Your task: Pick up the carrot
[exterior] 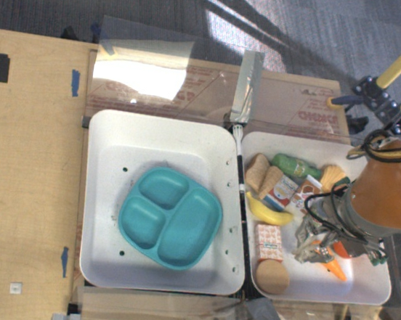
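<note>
Right bin [381, 289]: carrot [333, 267], banana [268, 213]; left bin [103, 179]: teal tray [171, 219].

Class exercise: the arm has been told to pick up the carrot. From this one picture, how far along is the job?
Done: the arm has reached into the right bin, and the gripper is down beside the carrot. In hand: closing in on the carrot, which lies on the bin floor just right of the gripper; a grasp is not visible. Left: gripping the carrot and lifting it clear of the banana and other items.

One fixed camera is looking down at a slant, taking in both shallow white plastic bins [100, 201] from above the bench.
</note>
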Controlling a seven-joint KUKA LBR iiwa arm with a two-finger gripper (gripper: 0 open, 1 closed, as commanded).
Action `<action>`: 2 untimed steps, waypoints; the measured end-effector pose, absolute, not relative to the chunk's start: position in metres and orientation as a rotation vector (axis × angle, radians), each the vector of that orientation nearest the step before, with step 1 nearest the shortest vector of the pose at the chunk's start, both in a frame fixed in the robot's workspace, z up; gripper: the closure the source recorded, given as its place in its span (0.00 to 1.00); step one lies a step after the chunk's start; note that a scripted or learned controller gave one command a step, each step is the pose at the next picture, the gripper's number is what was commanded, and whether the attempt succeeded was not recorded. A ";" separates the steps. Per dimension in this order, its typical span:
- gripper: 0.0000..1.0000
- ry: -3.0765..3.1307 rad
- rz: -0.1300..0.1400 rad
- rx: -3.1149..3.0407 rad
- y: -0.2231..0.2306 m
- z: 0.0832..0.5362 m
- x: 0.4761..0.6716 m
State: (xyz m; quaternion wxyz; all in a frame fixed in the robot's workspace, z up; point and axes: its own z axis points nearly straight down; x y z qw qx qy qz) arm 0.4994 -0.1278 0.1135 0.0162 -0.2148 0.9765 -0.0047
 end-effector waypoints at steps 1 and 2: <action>1.00 3.032 -0.002 -0.802 -0.189 0.105 0.526; 0.00 3.030 0.000 -0.806 -0.187 0.106 0.527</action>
